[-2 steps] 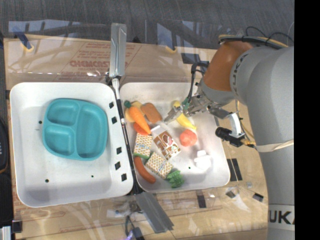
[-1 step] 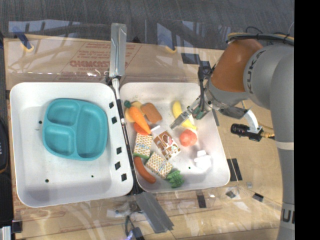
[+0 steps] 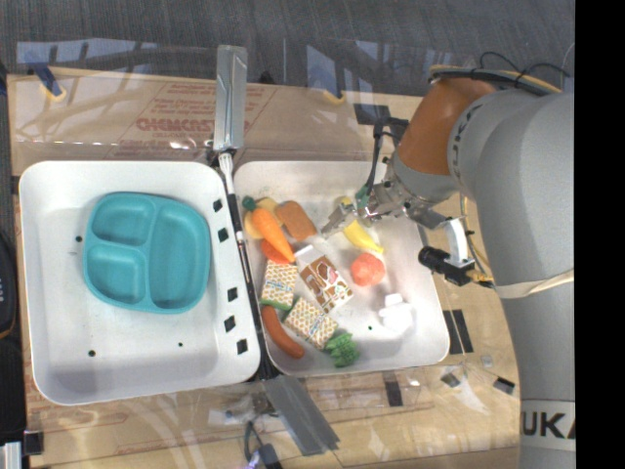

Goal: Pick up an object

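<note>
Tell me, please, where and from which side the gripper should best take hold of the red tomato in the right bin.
Probably across the middle of the tomato, coming straight down from above. It is round, so no side is better by shape, but a banana lies close above it and a small box close to its left. The gripper is already nearby, above the banana.

Gripper [image 3: 354, 215] is over right bin [image 3: 430, 335]; banana [image 3: 363, 237] just under it, tomato [image 3: 367, 270] below, plate [image 3: 146, 252] far left.

You see a wooden bench [image 3: 117, 115] under clear sheeting, bearing the left bin [image 3: 44, 360] and right bin [image 3: 430, 335] side by side, touching.
</note>
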Controlling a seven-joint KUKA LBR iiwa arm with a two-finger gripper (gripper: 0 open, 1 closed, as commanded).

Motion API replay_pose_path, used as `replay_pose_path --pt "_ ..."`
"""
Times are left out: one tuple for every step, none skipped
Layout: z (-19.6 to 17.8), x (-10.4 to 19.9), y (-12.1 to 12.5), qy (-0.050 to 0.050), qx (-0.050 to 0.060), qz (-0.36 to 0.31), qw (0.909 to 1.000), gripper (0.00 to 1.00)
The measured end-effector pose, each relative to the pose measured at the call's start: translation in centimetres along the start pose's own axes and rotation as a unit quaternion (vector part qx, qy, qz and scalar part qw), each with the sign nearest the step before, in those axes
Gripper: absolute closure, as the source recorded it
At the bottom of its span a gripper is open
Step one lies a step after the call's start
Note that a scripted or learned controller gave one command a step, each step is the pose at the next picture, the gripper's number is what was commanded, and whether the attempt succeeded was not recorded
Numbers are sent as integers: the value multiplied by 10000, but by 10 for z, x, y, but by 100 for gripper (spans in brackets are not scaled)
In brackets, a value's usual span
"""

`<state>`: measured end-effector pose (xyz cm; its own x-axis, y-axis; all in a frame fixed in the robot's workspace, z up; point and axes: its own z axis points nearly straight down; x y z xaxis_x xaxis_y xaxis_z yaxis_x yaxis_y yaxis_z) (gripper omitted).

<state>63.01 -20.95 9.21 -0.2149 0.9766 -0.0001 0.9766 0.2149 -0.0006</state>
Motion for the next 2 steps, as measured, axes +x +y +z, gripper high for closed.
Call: replay_pose_path --pt "-11 1 1 -2 -5 -23 10000 100" --pt "-133 54 7 -6 -19 625 9980 100"
